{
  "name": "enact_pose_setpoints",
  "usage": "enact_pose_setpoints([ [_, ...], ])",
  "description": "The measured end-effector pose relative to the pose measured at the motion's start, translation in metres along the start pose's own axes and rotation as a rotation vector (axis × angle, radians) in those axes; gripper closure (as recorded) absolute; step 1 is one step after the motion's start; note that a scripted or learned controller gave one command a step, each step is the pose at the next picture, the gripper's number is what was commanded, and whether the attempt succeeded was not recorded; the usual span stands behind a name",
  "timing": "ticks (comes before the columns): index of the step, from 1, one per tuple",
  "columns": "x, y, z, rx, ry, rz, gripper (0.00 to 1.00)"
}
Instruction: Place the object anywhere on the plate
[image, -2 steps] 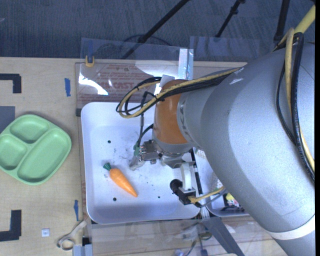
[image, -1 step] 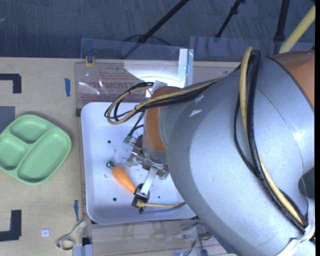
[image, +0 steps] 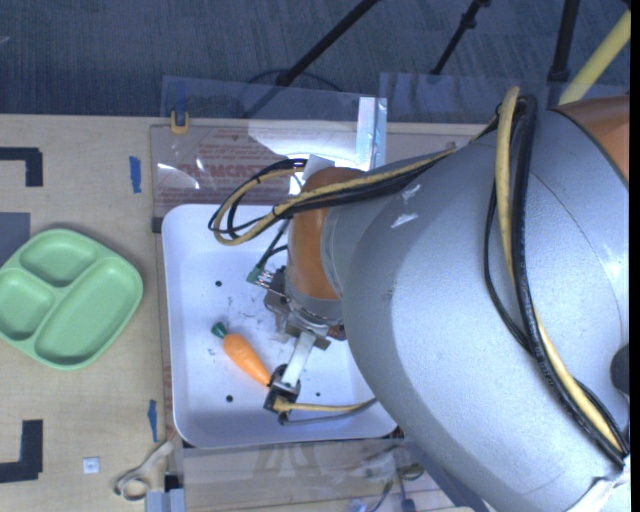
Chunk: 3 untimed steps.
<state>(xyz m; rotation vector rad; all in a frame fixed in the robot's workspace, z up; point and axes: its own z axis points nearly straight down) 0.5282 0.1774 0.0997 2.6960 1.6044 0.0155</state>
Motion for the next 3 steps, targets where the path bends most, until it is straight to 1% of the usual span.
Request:
enact_pose_setpoints([
  [1, 0.063, 0.017, 0.01, 0.002, -0.002, 0.035, 1.0],
  [2, 0.037, -0.031, 0.009, 0.001, 0.003, -0.082, 1.0],
  [3, 0.037, -0.032, 0.01, 0.002, 0.003, -0.082, 0.0],
])
